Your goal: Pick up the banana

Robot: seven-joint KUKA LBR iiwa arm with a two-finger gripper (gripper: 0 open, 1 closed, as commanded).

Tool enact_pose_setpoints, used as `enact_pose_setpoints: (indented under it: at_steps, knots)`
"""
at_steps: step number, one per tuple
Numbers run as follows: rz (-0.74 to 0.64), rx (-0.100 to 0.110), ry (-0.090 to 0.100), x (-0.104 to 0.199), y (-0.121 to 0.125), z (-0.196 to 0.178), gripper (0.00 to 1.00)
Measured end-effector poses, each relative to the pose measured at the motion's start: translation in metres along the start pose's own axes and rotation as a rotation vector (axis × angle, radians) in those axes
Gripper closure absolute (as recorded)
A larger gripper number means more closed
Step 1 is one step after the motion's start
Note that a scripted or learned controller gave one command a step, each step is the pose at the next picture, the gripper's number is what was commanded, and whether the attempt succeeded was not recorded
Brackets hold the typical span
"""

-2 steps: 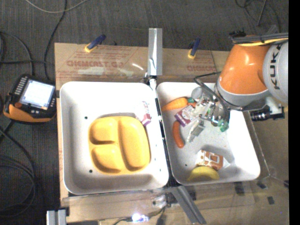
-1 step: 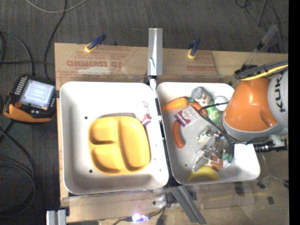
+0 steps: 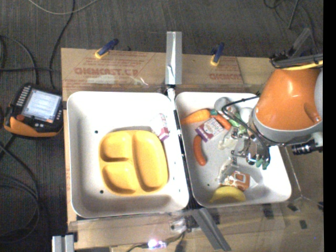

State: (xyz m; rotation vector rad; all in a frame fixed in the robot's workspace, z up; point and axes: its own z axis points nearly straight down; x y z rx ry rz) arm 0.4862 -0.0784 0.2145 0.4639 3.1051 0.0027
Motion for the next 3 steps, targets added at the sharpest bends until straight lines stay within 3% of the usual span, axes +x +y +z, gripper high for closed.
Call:
enact_pose_setpoints:
  at_steps: [1, 2, 3]
  knots:
    - [-0.038, 0.001, -0.011, -0.006, -0.016, 0.125, 0.0]
    - [-0.037, -0.001, -0.017, -0.008, -0.015, 0.114, 1.0]
    - [-0.037, -0.001, -0.017, -0.008, -0.015, 0.114, 0.0]
